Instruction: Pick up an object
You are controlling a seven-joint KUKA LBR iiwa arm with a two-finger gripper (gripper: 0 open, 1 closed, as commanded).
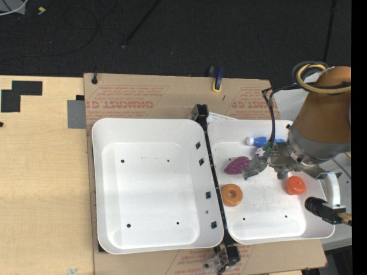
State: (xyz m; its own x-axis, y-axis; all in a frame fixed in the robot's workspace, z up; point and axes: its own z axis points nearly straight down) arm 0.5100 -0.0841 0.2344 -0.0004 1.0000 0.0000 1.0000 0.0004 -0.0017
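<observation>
Nearest the camera lies the front rim of my right-hand bin (275,236), smooth white plastic with rounded corners and a few small dark dots on its floor, and just inside it sits an orange ring (232,194), doughnut-shaped and matte, close to the black clips along the divider (209,171) between the two bins. A little farther in, on my wrist side, is a small orange-red piece (296,185), rounded and glossy, perhaps a toy fruit or cap. My gripper (255,166) hangs low over the bin floor in the middle of this scatter, and its tips sit just beside a purple lump (237,165), bumpy like a bunch of grapes and probably soft or rubbery. I read this as the approach-and-grasp step: nothing lies between my fingers that I can make out, and whether they stand wide or narrow I cannot tell, since the metal parts blur together at this angle. The next move, as I judge it, calls for settling the tips on either side of the purple lump, closing, then lifting straight up; its uneven surface may slip. Beyond my gripper lies a blue-and-white item (258,141), smooth and tube-like, near the back wall. The left-hand bin (103,153) lies beside it, and behind both runs the printed brown cardboard (149,93) base sheet.
</observation>
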